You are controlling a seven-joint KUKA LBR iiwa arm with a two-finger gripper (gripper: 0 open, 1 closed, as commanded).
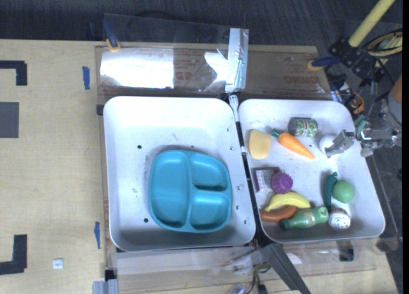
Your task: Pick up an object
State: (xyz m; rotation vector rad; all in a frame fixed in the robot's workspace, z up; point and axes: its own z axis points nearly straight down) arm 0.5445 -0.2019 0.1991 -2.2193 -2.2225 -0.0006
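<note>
The right bin (268,115) holds several toy foods: a yellow wedge (259,144), a carrot (296,145), a small can (303,126), purple grapes (282,182), a banana (287,201), a green bottle (307,218), a green round fruit (343,191) and a white ball (339,220). My gripper (339,144) reaches in from the right, over the bin's upper right part. It is just right of the carrot and below the can. Nothing shows as held by it.
The left bin (121,158) carries a teal divided plate (190,190). A clear plastic sheet (169,62) lies behind the left bin. A yellow pole (377,8) and cables stand at the top right, beside the arm.
</note>
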